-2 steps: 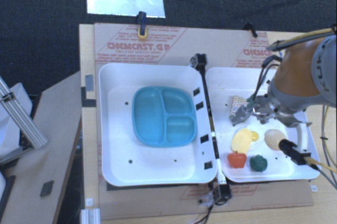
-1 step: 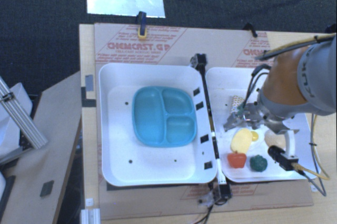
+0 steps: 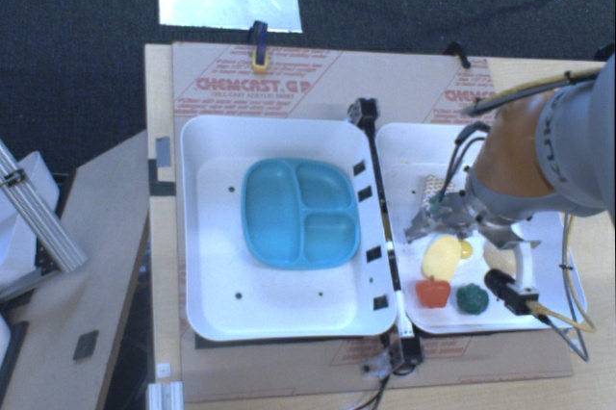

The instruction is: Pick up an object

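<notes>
The end effector (image 3: 435,223) is low over the right bin (image 3: 404,153), and the yellow thing (image 3: 443,256) lies just below it in the picture, a little toward the front edge of the bin. That is the closest thing to grab. The yellow thing looks like a soft lump, a bit longer from top to bottom than from side to side (its long way seems to tip slightly toward the right). I think the next move is a short drop down and forward onto it. I cannot tell how the grasping part is set, because the arm's wrist hides it. Nothing can be seen pinched in it. In the same right bin, a red thing (image 3: 433,293) sits just in front of the yellow one, almost touching it, and a dark green thing (image 3: 472,298) sits beside the red one. The left bin (image 3: 207,302) holds a blue tray (image 3: 298,211) with three sections, and the sections look bare. Both bins rest on the surface (image 3: 164,90).
</notes>
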`<move>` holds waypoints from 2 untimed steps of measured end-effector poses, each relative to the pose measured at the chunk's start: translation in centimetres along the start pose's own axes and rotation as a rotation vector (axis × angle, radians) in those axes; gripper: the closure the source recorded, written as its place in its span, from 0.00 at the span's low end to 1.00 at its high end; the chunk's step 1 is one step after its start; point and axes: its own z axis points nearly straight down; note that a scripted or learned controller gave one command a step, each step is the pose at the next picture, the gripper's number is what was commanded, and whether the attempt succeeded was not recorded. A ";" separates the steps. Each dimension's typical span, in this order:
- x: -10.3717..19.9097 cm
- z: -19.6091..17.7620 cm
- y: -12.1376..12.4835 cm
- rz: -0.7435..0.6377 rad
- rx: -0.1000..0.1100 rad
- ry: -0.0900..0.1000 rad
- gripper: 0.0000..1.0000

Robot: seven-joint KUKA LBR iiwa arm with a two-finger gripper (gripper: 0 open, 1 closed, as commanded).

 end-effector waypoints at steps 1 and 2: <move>-0.1 -1.2 0.2 0.001 -0.006 -0.002 1.00; -0.2 -5.6 0.1 -0.002 -0.003 -0.001 1.00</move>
